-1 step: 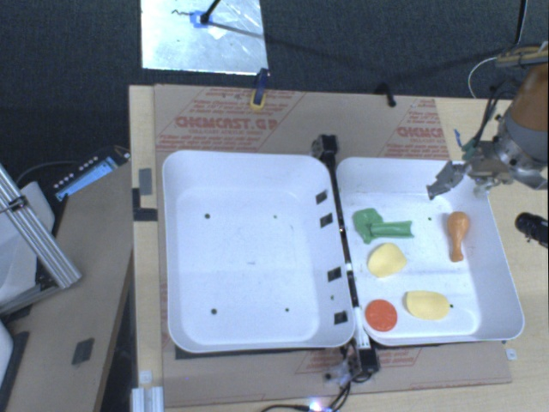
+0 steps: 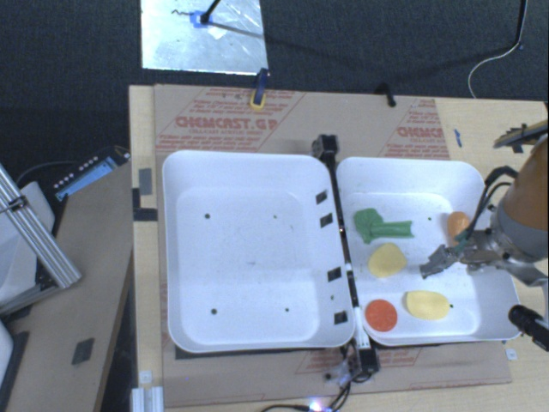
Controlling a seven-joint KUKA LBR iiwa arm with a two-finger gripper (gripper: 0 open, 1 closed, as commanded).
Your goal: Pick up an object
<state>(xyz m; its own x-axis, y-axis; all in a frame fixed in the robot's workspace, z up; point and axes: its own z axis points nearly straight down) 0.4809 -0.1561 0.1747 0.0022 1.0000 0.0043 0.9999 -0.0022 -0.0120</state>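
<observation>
Dark carpet surrounds the table (image 2: pixel 214 114), which is covered by brown printed cardboard and carries two shallow white bins side by side. The left bin (image 2: pixel 249 247) sits toward the left edge; the right bin (image 2: pixel 412 178) reaches almost to the right edge. Inside the right bin lie a green angular piece (image 2: pixel 382 226), a pale yellow rounded lump (image 2: pixel 387 260), a flatter yellow oval (image 2: pixel 426 305), a red-orange disc (image 2: pixel 381 315) near the front corner, and a small orange object (image 2: pixel 456 223) by the arm. All look like smooth, matte plastic toys.

The pincer (image 2: pixel 437 260) hangs low between the rounded lump and the orange object; I cannot tell if its tips are spread or pressed together, and nothing is visibly between them.

In my judgement, the risk is that rounded, slippery shapes may slide away, and neighbours lying near can be pushed toward the bin wall.
</observation>
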